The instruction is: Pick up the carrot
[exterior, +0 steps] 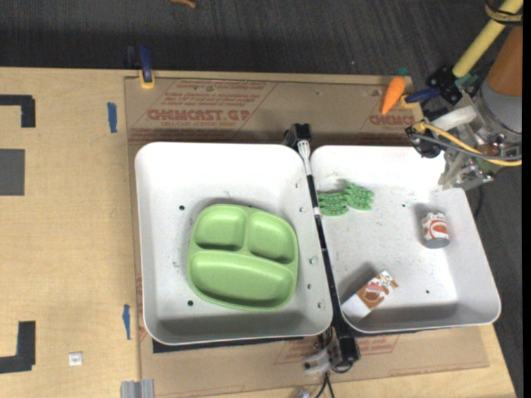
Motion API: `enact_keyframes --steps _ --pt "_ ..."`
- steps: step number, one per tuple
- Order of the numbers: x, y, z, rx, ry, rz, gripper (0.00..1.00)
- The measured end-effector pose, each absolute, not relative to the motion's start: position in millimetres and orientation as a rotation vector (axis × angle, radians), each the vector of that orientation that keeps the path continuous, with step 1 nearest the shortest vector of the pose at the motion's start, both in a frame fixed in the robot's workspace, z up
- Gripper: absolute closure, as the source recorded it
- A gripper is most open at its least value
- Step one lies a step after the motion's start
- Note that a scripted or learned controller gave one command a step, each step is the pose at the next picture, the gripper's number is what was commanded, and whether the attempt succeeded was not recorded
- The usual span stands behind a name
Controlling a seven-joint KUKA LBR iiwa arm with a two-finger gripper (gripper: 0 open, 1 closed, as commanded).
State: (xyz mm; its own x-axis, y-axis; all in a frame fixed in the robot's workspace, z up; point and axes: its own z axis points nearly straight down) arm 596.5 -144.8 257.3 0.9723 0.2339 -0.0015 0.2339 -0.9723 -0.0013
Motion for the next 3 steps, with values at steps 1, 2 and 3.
enact_keyframes --steps 1,2,3 --pt "596.8 -144.3 267.2 -3.118 -0.374 0.004 1.0" --pt "597.2 -143.9 277.1 -3.117 -0.377 0.005 1.0" --pt "591.4 -66.0 264.4 -3.092 -0.535 0.006 1.0"
